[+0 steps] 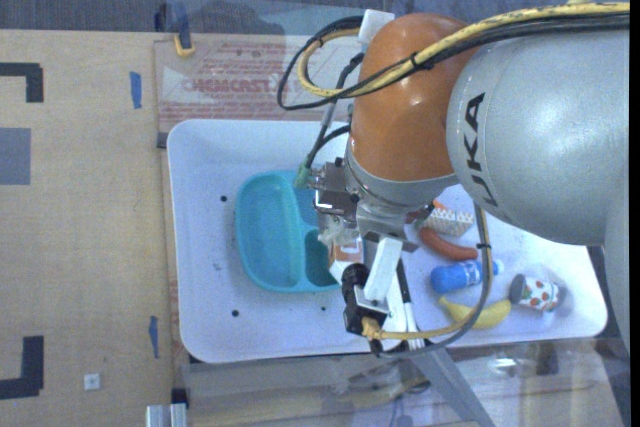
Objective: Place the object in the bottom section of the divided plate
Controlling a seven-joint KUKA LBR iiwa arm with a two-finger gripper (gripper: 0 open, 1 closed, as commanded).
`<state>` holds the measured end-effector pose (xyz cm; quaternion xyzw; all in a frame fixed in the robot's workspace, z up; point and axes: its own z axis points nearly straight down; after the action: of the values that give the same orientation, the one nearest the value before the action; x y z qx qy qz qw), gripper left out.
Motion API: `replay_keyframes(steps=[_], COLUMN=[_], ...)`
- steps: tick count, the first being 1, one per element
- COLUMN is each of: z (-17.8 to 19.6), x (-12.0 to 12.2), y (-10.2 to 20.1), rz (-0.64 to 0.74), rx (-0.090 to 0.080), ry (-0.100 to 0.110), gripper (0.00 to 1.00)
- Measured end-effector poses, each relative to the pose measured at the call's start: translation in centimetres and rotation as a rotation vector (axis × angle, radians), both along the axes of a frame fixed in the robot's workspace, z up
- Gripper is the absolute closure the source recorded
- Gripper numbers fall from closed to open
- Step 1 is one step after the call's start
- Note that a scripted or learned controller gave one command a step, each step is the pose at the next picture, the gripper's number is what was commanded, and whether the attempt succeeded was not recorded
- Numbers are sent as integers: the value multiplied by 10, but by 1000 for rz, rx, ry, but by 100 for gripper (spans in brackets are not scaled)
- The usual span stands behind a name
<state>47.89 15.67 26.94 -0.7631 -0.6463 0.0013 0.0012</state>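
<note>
Camera view: arm reaches in from the right and hangs over the white bin, wrist parked above the right edge of the teal divided plate, prob. to line up a drop into a plate section; the wrist housing covers the gripper, so can't tell how the jaws stand or whether they carry the object; which item is the task's object is unclear. Loose toys lie well to the right in the same bin, likely the pick pile: red sausage, blue bottle, banana, spotted mushroom. Writing: "KUKA" partly readable on the grey arm link; red print on the cardboard beyond the bin too blurred to read.
</note>
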Motion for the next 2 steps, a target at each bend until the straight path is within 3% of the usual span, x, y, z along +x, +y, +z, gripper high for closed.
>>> replay_keyframes(steps=[1,2], z=[-16,-7], x=[17,27], y=[-30,14], rz=[-364,-208], rx=[-1,-1], ry=[-2,-3], gripper=[100,100])
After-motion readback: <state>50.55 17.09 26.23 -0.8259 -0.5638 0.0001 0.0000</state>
